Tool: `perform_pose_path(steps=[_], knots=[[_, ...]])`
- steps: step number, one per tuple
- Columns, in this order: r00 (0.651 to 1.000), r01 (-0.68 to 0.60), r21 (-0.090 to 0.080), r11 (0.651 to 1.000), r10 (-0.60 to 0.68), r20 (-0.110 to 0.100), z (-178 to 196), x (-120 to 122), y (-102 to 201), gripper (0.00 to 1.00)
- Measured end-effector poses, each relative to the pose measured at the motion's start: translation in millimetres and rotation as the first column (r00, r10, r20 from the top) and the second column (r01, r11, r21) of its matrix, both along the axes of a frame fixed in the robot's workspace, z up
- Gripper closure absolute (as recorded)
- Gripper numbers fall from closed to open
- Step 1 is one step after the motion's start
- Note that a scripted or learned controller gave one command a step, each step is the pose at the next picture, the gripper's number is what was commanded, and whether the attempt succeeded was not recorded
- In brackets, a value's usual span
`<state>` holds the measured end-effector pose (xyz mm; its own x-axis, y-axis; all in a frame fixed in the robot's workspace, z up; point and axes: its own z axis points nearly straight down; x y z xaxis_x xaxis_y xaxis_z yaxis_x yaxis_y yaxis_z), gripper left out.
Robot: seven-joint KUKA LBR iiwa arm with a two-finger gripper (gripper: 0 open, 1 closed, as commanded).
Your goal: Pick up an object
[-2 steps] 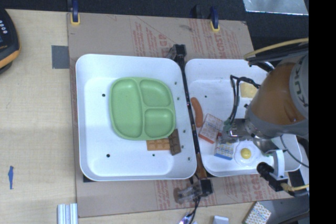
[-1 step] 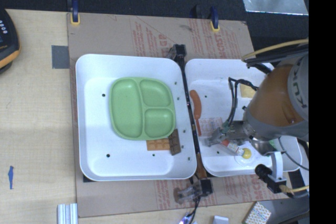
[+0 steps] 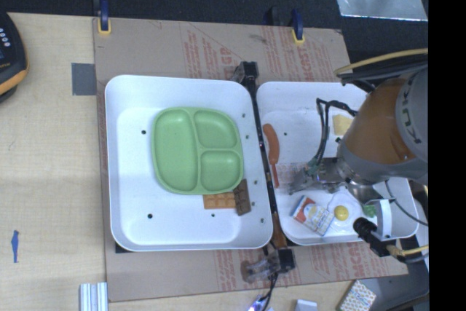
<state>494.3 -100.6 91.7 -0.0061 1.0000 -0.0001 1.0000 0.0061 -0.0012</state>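
Note:
My gripper [image 3: 302,183] reaches from the right into the right bin [image 3: 291,95], low over its floor near the middle. Its tip sits just right of a long orange-red sausage-shaped piece [image 3: 271,146] lying along the bin's left wall. A small white, red and blue packet [image 3: 312,214] lies just below the gripper, with a yellow ball [image 3: 341,213] and a green piece [image 3: 370,211] to its right. A pale yellow item [image 3: 340,124] shows beside the arm's orange band [image 3: 378,129]. Nothing can be made out between the gripper's tips.
The left bin [image 3: 131,222] holds a green divided plate [image 3: 197,149], with an orange block [image 3: 218,202] and a dark brown block [image 3: 242,197] at its lower right edge. Black clips [image 3: 249,71] join the bins. A cable [image 3: 322,129] loops above the gripper.

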Motion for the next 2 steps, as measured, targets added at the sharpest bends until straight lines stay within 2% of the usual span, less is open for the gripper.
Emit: perform_pose_path(steps=[1, 2], knots=[[1.0, 0.001, -0.005, 1.0, -0.001, 0.01, 38.4, 79.6, -56.6, 0.0], [1.0, -0.005, 0.003, 1.0, 0.005, -0.004, 20.2, 76.8, 10.3, 0.0]])
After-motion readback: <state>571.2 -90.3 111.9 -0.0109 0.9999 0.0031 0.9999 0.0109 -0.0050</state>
